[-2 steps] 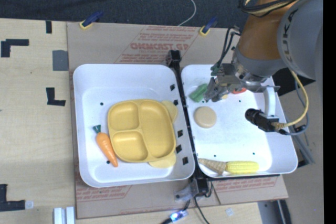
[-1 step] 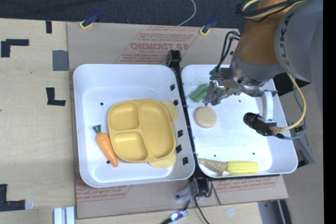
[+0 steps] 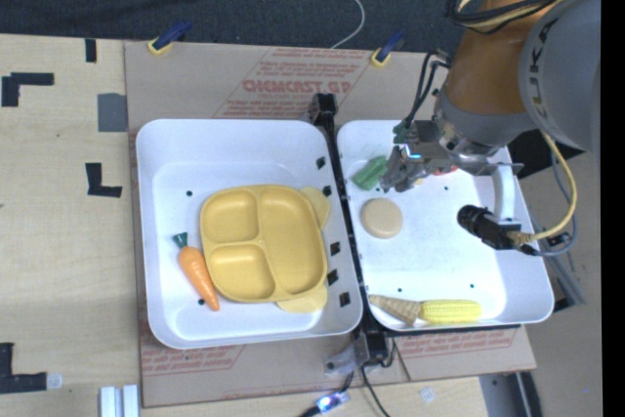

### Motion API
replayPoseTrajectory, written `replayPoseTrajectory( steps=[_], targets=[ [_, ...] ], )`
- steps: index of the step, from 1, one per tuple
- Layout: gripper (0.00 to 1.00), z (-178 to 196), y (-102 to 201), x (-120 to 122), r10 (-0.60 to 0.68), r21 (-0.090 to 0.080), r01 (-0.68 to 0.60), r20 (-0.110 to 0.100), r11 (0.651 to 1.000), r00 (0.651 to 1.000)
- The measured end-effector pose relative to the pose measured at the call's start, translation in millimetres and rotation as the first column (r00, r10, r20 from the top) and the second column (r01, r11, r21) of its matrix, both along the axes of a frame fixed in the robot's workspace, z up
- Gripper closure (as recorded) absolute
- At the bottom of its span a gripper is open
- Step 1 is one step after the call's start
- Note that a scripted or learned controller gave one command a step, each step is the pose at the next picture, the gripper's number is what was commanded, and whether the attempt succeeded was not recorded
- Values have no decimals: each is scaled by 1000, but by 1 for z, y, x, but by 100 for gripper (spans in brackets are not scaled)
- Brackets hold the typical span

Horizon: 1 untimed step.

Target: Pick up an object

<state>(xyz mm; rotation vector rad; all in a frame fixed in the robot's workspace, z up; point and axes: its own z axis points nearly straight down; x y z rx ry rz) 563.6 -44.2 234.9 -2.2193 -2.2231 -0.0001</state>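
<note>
End effector [image 3: 400, 173] low in right bin [image 3: 508, 293], beside green item [image 3: 370, 174], above tan disc [image 3: 382, 218].

Two white bins sit side by side on the table: a left bin [image 3: 156, 210] and a right bin [image 3: 508, 293]. The left bin holds two things: one yellow divided tray [image 3: 262, 242] and one toy carrot [image 3: 198, 275]. The right bin holds three toys: one green piece [image 3: 370, 174], one round beige piece [image 3: 382, 218] and one corn cob [image 3: 447, 312]. One arm [image 3: 508, 63] reaches over the right bin.
</note>
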Motion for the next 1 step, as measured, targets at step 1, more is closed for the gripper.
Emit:
replayPoseTrajectory(
  steps=[1],
  targets=[
    [100, -8, -5, -10, -1, -1, 1, -3, 1000, 1000]
  ],
)
